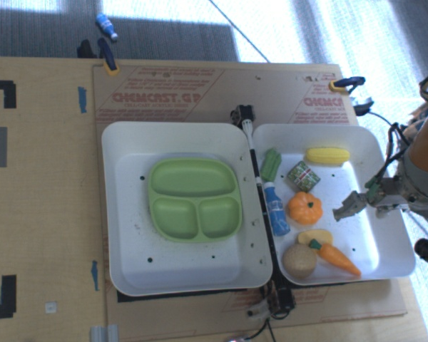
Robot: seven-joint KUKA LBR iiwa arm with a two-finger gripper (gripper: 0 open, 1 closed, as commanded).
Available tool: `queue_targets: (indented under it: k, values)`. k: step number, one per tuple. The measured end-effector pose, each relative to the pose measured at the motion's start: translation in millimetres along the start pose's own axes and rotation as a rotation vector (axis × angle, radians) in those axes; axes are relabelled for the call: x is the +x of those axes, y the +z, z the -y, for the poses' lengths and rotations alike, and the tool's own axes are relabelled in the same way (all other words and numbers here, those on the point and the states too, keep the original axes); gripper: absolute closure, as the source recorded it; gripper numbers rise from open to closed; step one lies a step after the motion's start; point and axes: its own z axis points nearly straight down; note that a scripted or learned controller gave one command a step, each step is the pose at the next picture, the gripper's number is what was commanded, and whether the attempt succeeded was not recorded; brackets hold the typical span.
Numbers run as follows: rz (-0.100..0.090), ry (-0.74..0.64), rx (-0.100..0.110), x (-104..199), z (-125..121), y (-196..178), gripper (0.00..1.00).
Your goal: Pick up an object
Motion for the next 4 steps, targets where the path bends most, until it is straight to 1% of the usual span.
queue_targets:
  k: [1, 2, 3, 4]
  values:
    - [0.001, -0.001, -0.008, 46.2, -2.3, 112.1, 0.00]
    - [0.004, 0.000, -0.008, -0.6, -64.2, 112.1, 0.00]
    - [0.005, 0.001, -0.011, -0.9, -64.7, 101.9, 1.00]
    - [0.001, -0.002, -0.004, 55.3, -22.4, -35.1, 1.00]
